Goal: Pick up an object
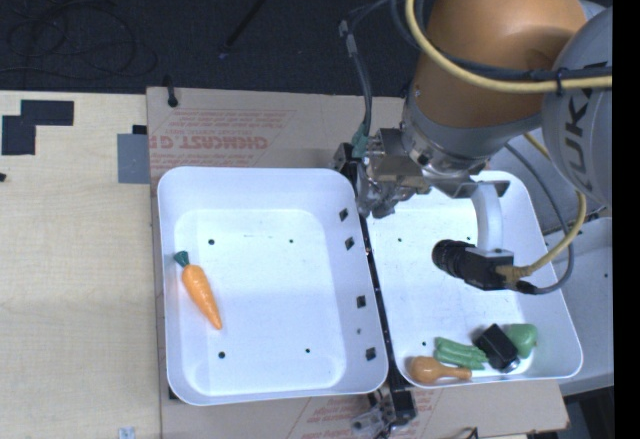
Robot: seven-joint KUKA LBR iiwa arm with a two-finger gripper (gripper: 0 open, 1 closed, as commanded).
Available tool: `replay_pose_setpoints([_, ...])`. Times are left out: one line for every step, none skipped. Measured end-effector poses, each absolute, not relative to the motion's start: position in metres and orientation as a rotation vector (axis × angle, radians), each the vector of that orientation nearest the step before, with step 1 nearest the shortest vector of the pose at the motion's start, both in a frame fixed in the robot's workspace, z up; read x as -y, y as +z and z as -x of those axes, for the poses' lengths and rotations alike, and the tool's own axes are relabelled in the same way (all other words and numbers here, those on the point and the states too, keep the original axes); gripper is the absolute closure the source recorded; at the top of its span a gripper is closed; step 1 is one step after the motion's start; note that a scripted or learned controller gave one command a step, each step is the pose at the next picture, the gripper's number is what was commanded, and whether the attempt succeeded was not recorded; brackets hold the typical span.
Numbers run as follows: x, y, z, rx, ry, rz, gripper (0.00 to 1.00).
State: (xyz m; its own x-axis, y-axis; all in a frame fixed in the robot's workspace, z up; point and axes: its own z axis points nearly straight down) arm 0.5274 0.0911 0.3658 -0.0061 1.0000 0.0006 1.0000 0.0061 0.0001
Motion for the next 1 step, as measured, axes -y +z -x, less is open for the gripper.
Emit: replay_pose_setpoints([-0.0758, 0.4066, -0.4745, 2.223, -0.002, 2.22, 1.0])
